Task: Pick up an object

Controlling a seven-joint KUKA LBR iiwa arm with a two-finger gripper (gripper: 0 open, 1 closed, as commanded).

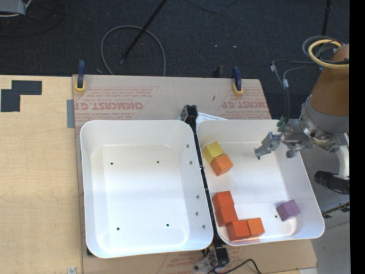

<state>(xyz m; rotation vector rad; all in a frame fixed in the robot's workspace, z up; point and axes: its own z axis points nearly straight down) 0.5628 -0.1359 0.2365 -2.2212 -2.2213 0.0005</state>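
the gripper (267,148) hangs above the right bin (311,207), whether open i cannot tell. the purple block (288,209) (small, light, rigid-looking) sits alone near the corner; pinch its flat sides.

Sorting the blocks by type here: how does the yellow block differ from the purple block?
The yellow block touches an orange block near the right bin's left wall; the purple block stands alone near the right wall. Yellow lies farther back, purple nearer the front. Both are small cubes in one bin.
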